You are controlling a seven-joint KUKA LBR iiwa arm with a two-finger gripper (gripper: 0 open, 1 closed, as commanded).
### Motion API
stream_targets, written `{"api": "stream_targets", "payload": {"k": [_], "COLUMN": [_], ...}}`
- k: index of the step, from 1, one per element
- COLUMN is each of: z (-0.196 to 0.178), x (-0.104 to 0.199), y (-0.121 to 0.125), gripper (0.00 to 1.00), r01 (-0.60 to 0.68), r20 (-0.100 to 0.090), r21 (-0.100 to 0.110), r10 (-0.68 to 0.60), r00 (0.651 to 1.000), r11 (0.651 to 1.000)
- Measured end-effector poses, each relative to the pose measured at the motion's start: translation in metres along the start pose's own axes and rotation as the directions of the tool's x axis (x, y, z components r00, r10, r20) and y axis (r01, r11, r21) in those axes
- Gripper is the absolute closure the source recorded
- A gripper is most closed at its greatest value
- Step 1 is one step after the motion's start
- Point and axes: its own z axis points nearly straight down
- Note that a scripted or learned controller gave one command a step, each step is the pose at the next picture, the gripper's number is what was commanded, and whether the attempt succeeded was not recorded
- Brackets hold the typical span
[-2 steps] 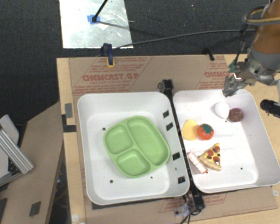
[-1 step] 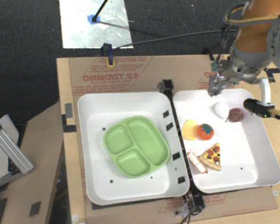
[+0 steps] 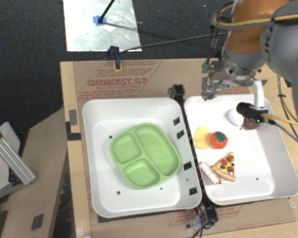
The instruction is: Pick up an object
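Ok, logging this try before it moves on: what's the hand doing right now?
Hand: above the right bin's far edge, nothing seen in it; open or shut cannot be told.

Both white bins [image 3: 138,111] look like smooth moulded plastic with a soft sheen, and the green divided tray [image 3: 144,155] in the left bin is matt plastic. The bench [image 3: 131,77] under them is dull brown cardboard with red printing. The arm [image 3: 280,37] has a satin grey shell with a glossy orange band [image 3: 256,19].

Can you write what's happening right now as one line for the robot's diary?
claw: over right bin's far edge, holding nothing | toy pizza, tomato: untouched | green tray: left bin
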Motion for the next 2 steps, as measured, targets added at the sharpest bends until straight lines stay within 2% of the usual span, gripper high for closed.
{"api": "stream_targets", "payload": {"k": [1, 2], "z": [0.018, 0.013], "x": [0.057, 0.119], "y": [0.000, 0.003], "gripper": [1.00, 1.00], "r01": [0.000, 0.001], "r20": [0.000, -0.001], "r21": [0.002, 0.000], "r10": [0.000, -0.001], "r00": [1.000, 1.000], "r11": [1.000, 1.000]}}
